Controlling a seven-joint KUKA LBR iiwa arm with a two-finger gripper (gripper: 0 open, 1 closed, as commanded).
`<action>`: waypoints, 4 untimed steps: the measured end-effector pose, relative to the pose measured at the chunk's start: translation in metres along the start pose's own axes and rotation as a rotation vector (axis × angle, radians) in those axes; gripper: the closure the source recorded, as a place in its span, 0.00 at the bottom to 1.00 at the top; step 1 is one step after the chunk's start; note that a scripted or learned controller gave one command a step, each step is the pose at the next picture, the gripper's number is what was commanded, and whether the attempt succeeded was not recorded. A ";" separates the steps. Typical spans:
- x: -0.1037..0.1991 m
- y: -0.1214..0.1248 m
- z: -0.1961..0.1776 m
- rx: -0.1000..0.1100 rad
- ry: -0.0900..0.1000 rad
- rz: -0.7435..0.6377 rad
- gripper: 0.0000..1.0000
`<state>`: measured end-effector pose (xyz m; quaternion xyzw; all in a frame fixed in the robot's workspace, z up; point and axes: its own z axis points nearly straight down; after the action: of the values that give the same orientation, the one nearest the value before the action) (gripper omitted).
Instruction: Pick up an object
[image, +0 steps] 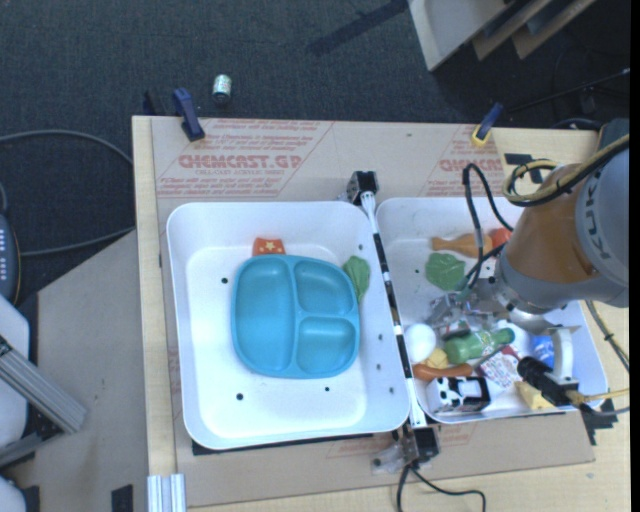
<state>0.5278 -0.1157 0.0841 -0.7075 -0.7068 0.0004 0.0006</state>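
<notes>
fingers (462, 318): grip unclear, over right bin (400, 222) clutter | wooden bench (300, 160) | dark carpet (80, 70)

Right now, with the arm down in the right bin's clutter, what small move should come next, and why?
Probably a short lift straight up, to check for a catch. The gripper sits low in the right bin, among a packed heap: a green bottle just below it, a white egg to its left, a green leafy piece above. The fingers are hidden in the clutter, so a grasp cannot be confirmed.
</notes>
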 end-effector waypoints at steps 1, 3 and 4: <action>0.024 -0.038 0.000 -0.001 0.000 -0.001 0.00; -0.006 0.020 0.000 0.000 0.000 -0.001 0.00; -0.005 0.021 -0.010 -0.002 0.000 0.000 1.00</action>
<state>0.5486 -0.1212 0.0942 -0.7075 -0.7067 -0.0002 -0.0004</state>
